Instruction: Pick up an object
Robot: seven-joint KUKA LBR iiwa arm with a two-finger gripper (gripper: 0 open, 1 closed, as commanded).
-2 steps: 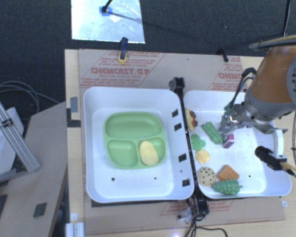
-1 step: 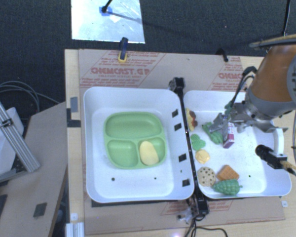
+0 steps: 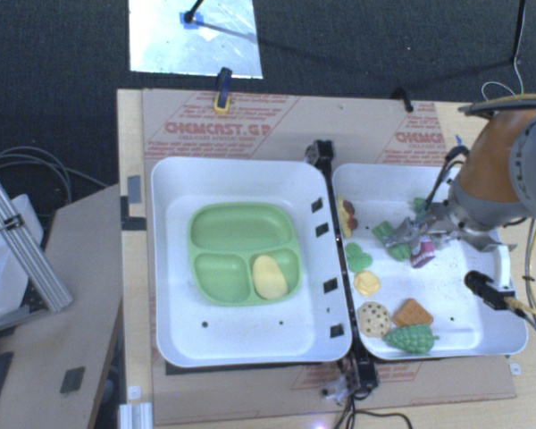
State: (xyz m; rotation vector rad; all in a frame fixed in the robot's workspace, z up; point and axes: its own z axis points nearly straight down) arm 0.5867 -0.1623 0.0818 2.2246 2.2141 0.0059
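My gripper (image 3: 417, 237) is down in the right bin (image 3: 491, 333), near its middle. It sits right over a green toy piece (image 3: 392, 238) and a magenta-and-white piece (image 3: 422, 256). Whether either one is held cannot be made out. The grey arm with its orange band (image 3: 500, 164) comes in from the right above the bin's far corner.
The right bin also holds a green leaf (image 3: 358, 259), a yellow round (image 3: 367, 283), a cookie (image 3: 372, 318), an orange cracker (image 3: 413, 312), green grapes (image 3: 411, 338) and a red-yellow piece (image 3: 346, 214). The left bin (image 3: 174, 329) holds a green divided tray (image 3: 241, 231) with a yellow item (image 3: 269, 277).
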